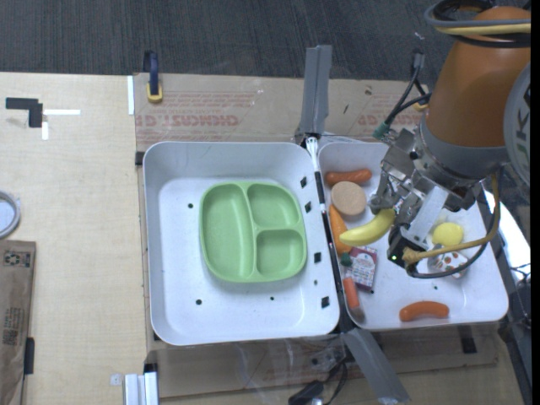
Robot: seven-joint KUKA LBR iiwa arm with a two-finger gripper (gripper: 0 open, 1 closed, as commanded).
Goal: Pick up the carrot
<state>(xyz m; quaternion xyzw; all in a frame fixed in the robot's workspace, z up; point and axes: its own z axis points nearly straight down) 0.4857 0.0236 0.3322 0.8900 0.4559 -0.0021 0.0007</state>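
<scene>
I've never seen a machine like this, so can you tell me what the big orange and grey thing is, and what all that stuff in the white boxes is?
That is a robot arm, seen from a camera looking down from above. At its end is a gripper, a little hand for grabbing. It reaches in from the right.

On the bench sit two white bins. The left bin holds a green plate with three sections. The right bin holds play food: a banana, a thin orange carrot near the bin's left wall, a round tan piece, sausages and a yellow lemon.

The gripper hangs over the banana. I can't tell if it holds anything.
</scene>
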